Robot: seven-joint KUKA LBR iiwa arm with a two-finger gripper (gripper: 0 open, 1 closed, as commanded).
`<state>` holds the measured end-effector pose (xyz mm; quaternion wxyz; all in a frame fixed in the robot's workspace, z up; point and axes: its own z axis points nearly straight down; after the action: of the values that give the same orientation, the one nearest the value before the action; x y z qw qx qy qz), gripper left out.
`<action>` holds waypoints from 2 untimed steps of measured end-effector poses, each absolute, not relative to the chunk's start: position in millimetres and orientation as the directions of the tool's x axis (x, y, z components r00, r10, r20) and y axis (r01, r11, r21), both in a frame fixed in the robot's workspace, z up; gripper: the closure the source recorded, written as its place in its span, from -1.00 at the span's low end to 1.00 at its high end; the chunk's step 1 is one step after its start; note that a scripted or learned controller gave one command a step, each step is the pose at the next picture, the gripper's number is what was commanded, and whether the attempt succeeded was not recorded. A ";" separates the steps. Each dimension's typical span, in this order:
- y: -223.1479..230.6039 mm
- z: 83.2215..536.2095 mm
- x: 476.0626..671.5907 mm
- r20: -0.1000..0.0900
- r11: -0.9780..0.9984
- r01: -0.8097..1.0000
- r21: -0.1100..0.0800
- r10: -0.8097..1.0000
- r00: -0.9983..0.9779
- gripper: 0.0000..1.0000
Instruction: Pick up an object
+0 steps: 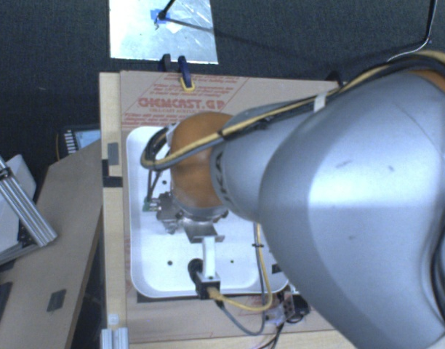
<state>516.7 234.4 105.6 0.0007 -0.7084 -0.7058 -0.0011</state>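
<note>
Reaching in from the right, the smooth grey arm with its rounded orange band carries the gripper low over the left bin, a glossy white tray with rounded corners. Whether the gripper is open or closed cannot be told. Any object beneath it is hidden, so its long axis cannot be judged.

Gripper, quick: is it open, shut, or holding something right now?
Gripper: cannot be told from this angle; it hangs low over the white bin.
</note>
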 end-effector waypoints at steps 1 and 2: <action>234.0 115.9 517.3 0.003 -0.006 1.000 0.000 1.000 0.006 1.00; 233.7 126.2 517.8 0.003 -0.007 1.000 0.000 1.000 0.007 1.00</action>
<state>517.8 233.7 126.2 0.0011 -0.7097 -0.7045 -0.0013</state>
